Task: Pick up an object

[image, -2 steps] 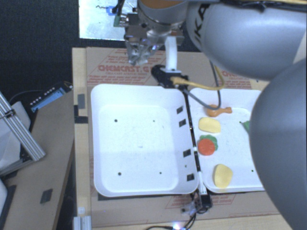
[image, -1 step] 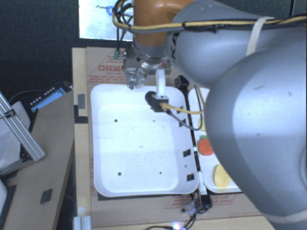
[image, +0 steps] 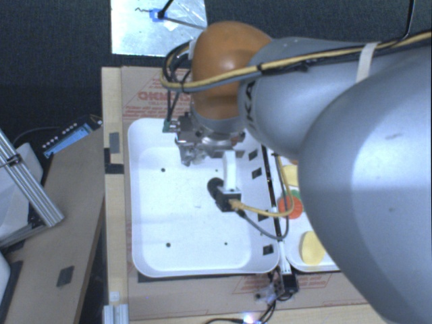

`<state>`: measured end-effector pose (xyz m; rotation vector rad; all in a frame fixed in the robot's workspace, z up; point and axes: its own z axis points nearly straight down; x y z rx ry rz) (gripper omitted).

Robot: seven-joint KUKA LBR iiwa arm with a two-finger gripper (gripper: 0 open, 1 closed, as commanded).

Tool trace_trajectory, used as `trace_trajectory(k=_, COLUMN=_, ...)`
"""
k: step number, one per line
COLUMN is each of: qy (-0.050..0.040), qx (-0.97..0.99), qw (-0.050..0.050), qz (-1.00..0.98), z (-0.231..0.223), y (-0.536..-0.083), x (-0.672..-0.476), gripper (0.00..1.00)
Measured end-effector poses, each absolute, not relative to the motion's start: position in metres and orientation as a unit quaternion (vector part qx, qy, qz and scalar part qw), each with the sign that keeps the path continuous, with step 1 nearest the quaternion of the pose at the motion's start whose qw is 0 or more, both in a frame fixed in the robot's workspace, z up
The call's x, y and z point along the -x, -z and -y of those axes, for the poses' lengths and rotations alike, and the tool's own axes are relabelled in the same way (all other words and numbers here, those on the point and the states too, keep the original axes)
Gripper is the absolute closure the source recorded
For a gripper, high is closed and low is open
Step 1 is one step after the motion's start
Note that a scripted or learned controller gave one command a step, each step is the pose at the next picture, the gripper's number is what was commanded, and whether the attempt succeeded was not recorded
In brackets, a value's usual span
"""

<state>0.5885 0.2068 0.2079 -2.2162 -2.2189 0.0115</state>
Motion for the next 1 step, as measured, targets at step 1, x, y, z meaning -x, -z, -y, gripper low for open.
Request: trace_trajectory(k=1, qy=0.0045, qx=0.705, qw=-0.003, qz=0.709, z=-0.2256, y=-0.2345, x=-0.6722, gripper=1.0)
